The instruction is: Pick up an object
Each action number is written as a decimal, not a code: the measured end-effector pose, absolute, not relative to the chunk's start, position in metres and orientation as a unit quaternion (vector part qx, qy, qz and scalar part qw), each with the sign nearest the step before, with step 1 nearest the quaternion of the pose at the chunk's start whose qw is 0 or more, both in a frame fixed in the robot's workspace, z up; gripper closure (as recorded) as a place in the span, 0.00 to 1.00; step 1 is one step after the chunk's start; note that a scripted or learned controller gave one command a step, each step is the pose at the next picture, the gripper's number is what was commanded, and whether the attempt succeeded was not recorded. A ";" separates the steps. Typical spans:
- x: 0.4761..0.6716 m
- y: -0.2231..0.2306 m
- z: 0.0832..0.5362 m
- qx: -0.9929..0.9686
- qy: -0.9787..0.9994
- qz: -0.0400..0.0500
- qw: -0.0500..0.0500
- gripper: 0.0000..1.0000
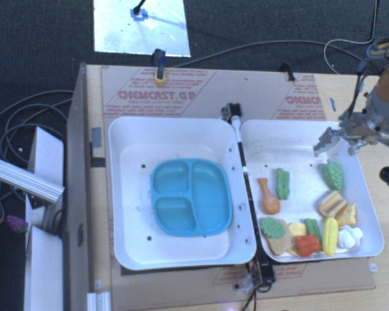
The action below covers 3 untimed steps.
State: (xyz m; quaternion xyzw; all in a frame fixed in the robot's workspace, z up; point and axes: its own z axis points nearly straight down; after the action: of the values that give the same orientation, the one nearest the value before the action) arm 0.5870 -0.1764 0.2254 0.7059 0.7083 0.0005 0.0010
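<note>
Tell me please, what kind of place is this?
Probably a robotics lab test bench. Two white bins sit on a board, one holding a blue divided plate, the other toy food, with loose cables and a robot gripper nearby.

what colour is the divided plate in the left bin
Light blue; the divided plate shows in the camera view.

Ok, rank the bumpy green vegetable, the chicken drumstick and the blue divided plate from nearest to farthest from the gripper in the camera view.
From the gripper:
1. Bumpy green vegetable, right bin, just below it.
2. Chicken drumstick, right bin, near the divider.
3. Blue divided plate, left bin.
</note>
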 end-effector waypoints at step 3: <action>0.595 -0.083 0.139 0.707 0.707 0.000 0.000 0.00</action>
State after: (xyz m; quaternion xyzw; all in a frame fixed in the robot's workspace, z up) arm 0.5954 -0.0828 0.1389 0.7067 0.7075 -0.0003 -0.0001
